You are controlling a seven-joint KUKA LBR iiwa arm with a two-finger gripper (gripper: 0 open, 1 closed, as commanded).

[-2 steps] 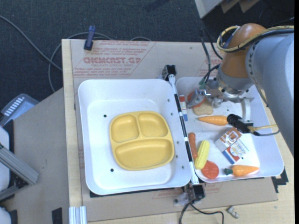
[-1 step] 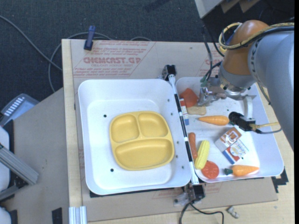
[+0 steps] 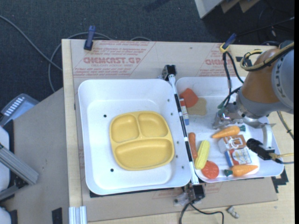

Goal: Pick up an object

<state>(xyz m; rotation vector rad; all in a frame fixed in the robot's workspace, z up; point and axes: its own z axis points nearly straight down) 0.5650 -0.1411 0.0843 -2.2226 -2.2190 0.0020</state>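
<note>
The arm (image 3: 268, 85) reaches into the right bin (image 3: 210, 85) at right of frame; its gripper (image 3: 224, 118) sits low just above a carrot (image 3: 226, 132), grip state impossible to tell. The left bin (image 3: 93, 125) holds 1 yellow tray (image 3: 141, 140). The right bin also holds corn (image 3: 202, 154), a tomato (image 3: 210, 170) and a 2nd carrot (image 3: 244, 170).

Yellow divided tray (image 3: 140, 139); white bins (image 3: 93, 125); yellow corn (image 3: 202, 154); orange carrot (image 3: 226, 132).
</note>
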